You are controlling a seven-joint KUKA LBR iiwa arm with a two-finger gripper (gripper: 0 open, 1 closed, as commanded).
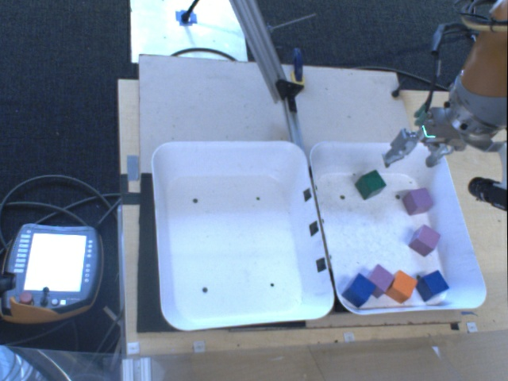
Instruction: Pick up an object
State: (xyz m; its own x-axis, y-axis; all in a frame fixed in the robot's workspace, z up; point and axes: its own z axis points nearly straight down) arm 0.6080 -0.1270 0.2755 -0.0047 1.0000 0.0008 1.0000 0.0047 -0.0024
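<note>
The right bin [468,248] holds several small cubes. A green cube [370,184] lies near its back, two purple cubes [417,201] [425,239] sit along its right side, and a row at the front has a blue cube [359,289], a purple one [382,278], an orange one [402,286] and another blue one [432,284]. My gripper [418,152] hangs over the bin's back right part, to the right of and above the green cube. Its fingers [397,148] are spread apart with nothing between them.
The left bin [171,213] stands beside the right one, with a board behind both. A slanted metal pole [258,38] rises at the back centre. A teach pendant [51,272] lies on the floor at the left. Cables run near the arm at the right.
</note>
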